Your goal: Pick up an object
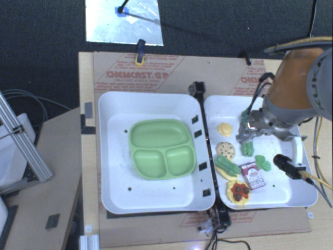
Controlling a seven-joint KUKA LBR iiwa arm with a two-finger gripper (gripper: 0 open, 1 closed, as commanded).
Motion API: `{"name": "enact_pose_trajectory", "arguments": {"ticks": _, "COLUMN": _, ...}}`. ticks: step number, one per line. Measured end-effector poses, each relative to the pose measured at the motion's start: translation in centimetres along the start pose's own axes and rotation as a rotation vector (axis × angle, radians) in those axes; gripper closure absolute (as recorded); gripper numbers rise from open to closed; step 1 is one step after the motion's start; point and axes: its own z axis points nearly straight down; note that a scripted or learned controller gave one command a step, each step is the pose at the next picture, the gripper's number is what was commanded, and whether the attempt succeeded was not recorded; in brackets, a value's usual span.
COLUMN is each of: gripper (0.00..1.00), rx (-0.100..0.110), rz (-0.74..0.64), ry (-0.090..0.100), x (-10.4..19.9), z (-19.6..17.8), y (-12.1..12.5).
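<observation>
Gripper (245,137) is low in the right bin (283,192), over the middle of the bin's floor, w/ the arm (294,77) coming in from the right side of the view. You can't tell how far it's open from this angle, and nothing can be seen held in it.

Closest obj is a small green piece (247,150), just under the gripper tip on the near side. Whether they touch you can't tell.

A 2nd green piece (263,163) lies near it, toward the right.

Rest of that bin, all left of or nearer than the gripper:
- yellow piece (225,128), just left of the gripper, apart from it
- round speckled cookie (225,149), right below the yellow piece
- long green pod (227,165), lying at a slant beneath the cookie
- small red and pink box (253,175), tilted, just beside the pod's right end
- yellow dish w/ red bits (238,191), at the near left corner, next to the box

The left bin (112,139) holds a green 3-section plate (161,149), flat, roughly centred, well apart from the gripper.

Both bins sit side by side on a tan sheet w/ red lettering (140,74). A shiny silver sheet (124,13) lies on the dark floor beyond the bench.
</observation>
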Motion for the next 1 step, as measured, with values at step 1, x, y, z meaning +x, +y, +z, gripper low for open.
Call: {"name": "enact_pose_trajectory", "arguments": {"ticks": 1, "gripper": 0.00, "rx": -0.010, "rz": -0.006, "ry": 0.001, "x": 0.40, "z": -0.68, "y": 0.28}}
